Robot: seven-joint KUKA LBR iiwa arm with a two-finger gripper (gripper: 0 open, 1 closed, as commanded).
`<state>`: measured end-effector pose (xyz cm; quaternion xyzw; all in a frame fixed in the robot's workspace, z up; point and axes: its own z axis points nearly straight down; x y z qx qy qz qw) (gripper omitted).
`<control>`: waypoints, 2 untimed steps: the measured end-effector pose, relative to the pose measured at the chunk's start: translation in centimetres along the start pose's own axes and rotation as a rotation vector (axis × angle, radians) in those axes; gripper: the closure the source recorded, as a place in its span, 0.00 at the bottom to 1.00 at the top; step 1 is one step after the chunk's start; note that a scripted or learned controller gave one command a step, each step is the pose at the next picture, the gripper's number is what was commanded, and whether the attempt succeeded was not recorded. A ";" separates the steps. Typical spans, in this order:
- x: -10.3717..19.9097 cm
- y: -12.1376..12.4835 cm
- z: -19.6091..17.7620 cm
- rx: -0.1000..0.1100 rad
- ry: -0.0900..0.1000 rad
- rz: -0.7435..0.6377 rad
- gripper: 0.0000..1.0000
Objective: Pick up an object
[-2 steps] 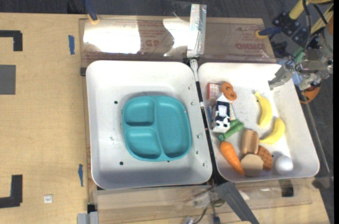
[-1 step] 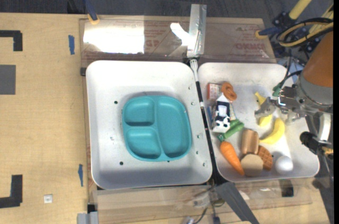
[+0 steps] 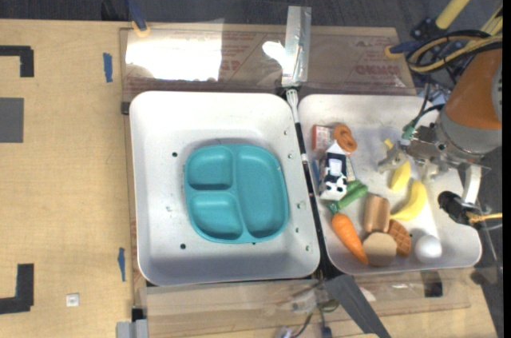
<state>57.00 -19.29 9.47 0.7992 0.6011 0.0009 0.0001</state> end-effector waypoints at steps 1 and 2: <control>0.0 0.0 -0.9 0.000 0.000 0.000 1.00; 8.8 7.1 -10.7 -0.002 0.002 -0.002 1.00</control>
